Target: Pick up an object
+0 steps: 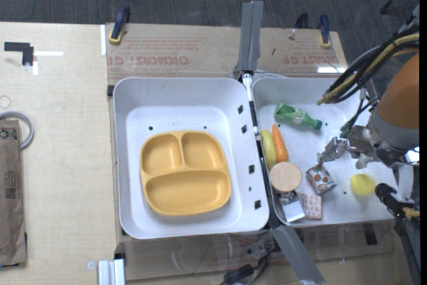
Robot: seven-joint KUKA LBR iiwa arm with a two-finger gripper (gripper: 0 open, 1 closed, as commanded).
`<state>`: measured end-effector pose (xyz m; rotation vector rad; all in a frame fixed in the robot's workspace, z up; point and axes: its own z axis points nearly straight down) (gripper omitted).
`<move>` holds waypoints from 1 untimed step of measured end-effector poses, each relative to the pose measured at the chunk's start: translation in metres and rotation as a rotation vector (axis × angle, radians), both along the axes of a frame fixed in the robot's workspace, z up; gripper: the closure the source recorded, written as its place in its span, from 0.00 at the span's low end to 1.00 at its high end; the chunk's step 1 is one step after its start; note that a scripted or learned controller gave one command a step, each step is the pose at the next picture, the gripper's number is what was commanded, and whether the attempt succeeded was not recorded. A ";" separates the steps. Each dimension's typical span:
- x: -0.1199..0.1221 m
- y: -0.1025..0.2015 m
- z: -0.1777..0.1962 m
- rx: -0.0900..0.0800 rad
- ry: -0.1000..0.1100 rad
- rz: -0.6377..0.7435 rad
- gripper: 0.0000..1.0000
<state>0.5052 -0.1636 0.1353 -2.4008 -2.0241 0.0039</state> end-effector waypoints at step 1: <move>-0.029 0.060 -0.045 0.000 0.001 0.012 0.00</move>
